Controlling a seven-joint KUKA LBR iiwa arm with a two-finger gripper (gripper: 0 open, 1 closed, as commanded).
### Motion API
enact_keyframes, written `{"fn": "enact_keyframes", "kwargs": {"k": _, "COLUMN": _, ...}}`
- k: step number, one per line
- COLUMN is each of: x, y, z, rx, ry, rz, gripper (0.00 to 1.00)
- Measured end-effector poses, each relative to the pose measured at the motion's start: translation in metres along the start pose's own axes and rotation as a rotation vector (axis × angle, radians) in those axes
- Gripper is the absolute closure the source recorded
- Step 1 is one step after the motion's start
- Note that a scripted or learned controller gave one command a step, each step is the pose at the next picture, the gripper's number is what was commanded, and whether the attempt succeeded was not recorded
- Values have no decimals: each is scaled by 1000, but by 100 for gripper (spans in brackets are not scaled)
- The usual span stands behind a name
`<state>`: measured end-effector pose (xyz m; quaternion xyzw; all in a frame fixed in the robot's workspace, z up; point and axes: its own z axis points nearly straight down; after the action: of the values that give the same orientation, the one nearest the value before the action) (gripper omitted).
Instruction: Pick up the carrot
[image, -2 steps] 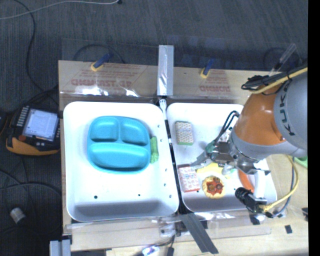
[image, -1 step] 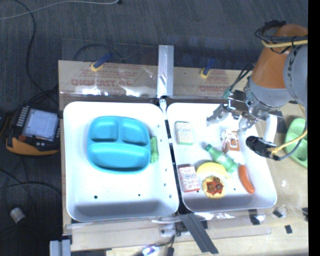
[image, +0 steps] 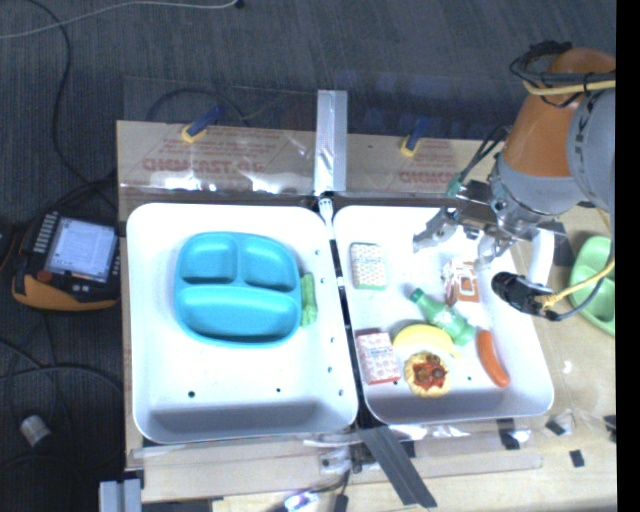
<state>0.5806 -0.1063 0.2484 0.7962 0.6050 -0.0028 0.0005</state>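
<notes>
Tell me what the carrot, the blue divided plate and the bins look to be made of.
Carrot: likely moulded plastic toy food; uniform orange-red, smooth with a faint sheen. Blue divided plate: probably plastic; even turquoise colour, rounded moulded compartments, soft gloss. Bins: appear to be thin white plastic with rounded corners and a semi-gloss surface; the exact material cannot be confirmed.

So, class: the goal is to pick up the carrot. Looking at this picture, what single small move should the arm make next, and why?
Probably shift the two-finger gripper toward the view's lower right, to hover over the small orange carrot. The gripper sits over the upper part of the right white bin, apart from the carrot, which lies near the bin's lower right side beside the green bottle.
</notes>
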Motion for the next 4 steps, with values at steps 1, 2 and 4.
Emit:
{"fn": "enact_keyframes", "kwargs": {"k": 1, "x": 41, "y": -76, "z": 67, "rx": 4, "ry": 5, "rz": -220, "gripper": 0}}
{"fn": "enact_keyframes", "kwargs": {"k": 2, "x": -21, "y": -25, "z": 99, "rx": 2, "ry": 3, "rz": -57, "gripper": 0}}
{"fn": "enact_keyframes", "kwargs": {"k": 4, "x": -13, "y": -92, "z": -16, "rx": 2, "ry": 3, "rz": -177, "gripper": 0}}
